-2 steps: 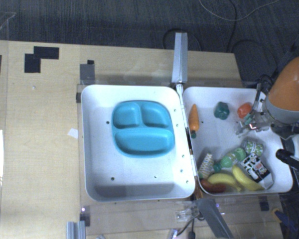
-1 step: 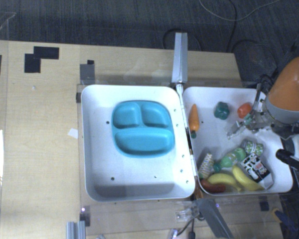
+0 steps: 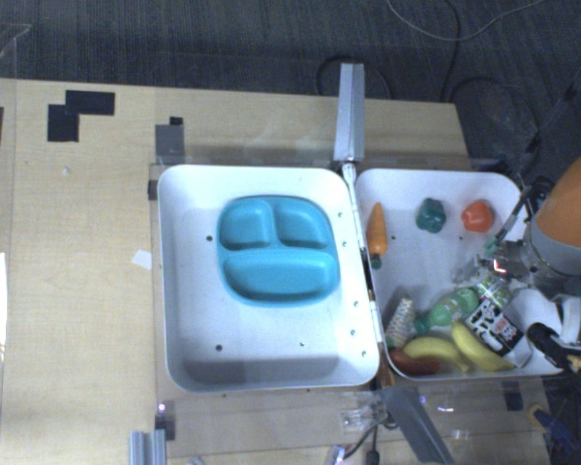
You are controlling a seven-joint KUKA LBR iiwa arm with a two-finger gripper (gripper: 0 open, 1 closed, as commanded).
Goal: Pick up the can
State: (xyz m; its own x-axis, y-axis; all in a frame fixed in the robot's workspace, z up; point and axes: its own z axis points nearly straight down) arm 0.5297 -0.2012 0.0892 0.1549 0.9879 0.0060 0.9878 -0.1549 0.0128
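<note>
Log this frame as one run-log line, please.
arm: over right bin, right edge | gripper: low among items | can: lying in bin

The bench (image 3: 68, 289) looked like pale matt wood laminate. Both white bins (image 3: 174, 289) seemed smooth moulded plastic with a soft sheen, the blue divided tray (image 3: 276, 248) likewise. The bananas (image 3: 455, 347) appeared glossy, perhaps plastic. The upright rail (image 3: 348, 114) behind the bins was brushed grey metal.
</note>
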